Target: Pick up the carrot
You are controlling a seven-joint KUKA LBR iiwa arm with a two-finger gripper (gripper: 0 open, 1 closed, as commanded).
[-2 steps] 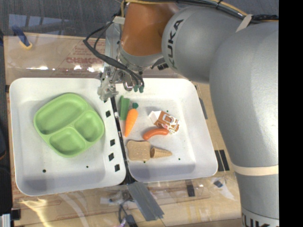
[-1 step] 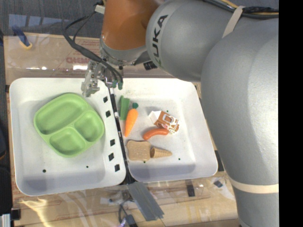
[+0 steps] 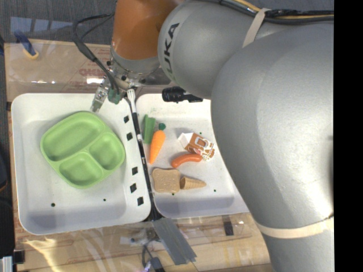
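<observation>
Grey arm casing [image 3: 272,123], smooth and rounded, bulks closest to the lens and hides the right part of the right bin [image 3: 195,208] and the desk beyond it. Its orange band [image 3: 133,21] sits higher up, cut off by the top edge. Below the band the tool [image 3: 113,92] hangs over the far rim between the two bins; it is small, partly tangled with black cables, and whether it is apart or together cannot be made out.

Lying in the right bin near its left wall, the carrot [image 3: 156,145] is a short orange cone, tapering toward the near side, with a green top at its far end. A green vegetable [image 3: 148,127] lies just beside it on the left, touching or nearly so. Nearer the middle are a reddish sausage [image 3: 186,160], a crumpled orange-and-white packet [image 3: 198,145], a tan bread slice [image 3: 165,181] and a waffle cone [image 3: 193,182] lying on its side.

A lime green divided plate [image 3: 82,149] with three compartments rests in the left bin [image 3: 34,208]. Both bins are white, shallow and round-cornered.
</observation>
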